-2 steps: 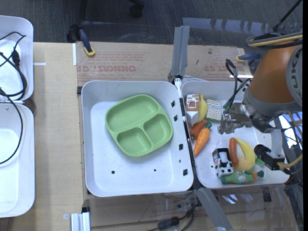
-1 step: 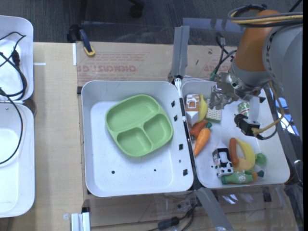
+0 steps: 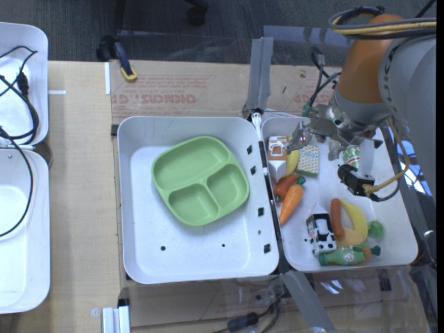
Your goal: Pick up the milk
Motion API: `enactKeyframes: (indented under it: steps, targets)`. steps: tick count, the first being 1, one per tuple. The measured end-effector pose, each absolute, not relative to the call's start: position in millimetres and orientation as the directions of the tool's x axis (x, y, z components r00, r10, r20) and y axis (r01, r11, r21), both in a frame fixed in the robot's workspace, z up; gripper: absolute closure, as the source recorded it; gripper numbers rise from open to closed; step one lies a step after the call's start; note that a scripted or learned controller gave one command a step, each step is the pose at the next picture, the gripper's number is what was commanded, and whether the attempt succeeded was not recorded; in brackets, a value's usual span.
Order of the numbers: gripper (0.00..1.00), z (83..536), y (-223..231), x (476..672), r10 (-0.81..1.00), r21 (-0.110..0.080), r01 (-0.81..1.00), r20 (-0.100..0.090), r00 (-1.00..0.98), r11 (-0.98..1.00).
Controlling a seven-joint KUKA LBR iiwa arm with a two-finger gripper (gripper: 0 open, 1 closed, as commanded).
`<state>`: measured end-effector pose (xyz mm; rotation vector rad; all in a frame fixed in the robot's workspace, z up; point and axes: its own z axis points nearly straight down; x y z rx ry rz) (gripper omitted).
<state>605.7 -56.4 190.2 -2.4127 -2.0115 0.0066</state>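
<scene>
A: We log two white bins side by side on the surface [image 3: 76, 186]. The left bin [image 3: 139, 248] carries a green divided plate [image 3: 201, 180], tilted a little, three compartments.

B: And the right bin [image 3: 399, 245]? We count the clutter there.

A: At its near side stands the milk [image 3: 320, 232], a small carton with black cow patches on white, apart from the arm. Just right of it we note a banana [image 3: 356, 222] with a red sausage-like piece [image 3: 336, 217] lying against it, and below them a green bottle [image 3: 345, 255] on its side.

B: Farther up the bin?

A: A carrot [image 3: 291, 203] lies aslant near the dividing wall, a red-orange piece [image 3: 286, 184] beside it, and above those a small white and orange box [image 3: 277, 148] next to a speckled packet [image 3: 309, 161].

B: Where do we put the arm?

A: It reaches in from the right, orange band [image 3: 368, 54] high, wrist over the far half of the right bin. The gripper [image 3: 313, 134] hangs above the box and the packet, well apart from the milk.

B: Open or closed?

A: We cannot tell (the metal parts blur together at this slant), and we see nothing between the fingers.

B: Milk's standing, then?

A: Upright in the bin's near half, touched by nothing but its neighbours.
</scene>
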Motion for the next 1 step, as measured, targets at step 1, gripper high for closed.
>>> enactKeyframes:
  steps: [1]
  targets:
    - [0.0, 127.4, -100.2, 532.3, 0.994, -0.004, 0.994, -0.001, 0.111, -0.111]
